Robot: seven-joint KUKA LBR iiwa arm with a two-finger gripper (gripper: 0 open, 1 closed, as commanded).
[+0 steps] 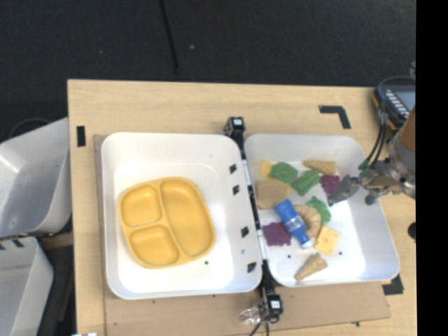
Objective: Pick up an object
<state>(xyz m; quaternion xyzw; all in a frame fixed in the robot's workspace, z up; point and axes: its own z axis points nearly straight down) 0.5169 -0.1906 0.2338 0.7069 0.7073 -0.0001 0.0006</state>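
The right white bin [371, 250] holds a heap of toy food. A blue bottle [294, 222] lies in the middle, beside a purple grape bunch [276, 234] and a yellow cheese cube [327, 241]. A tan wedge [311, 266] lies near the front wall. Green pieces [306, 182] and a small purple piece [330, 184] lie farther back. My gripper [357, 192] hovers over the bin's right half, just right of the purple piece. Its two dark fingers stand apart, open, with bare bin floor showing between them.
The left white bin [112, 271] holds a yellow divided plate [166, 221]. A tan round piece [271, 193] and a tan crescent [320, 166] also lie in the right bin. The wooden bench [210, 103] surrounds both bins.
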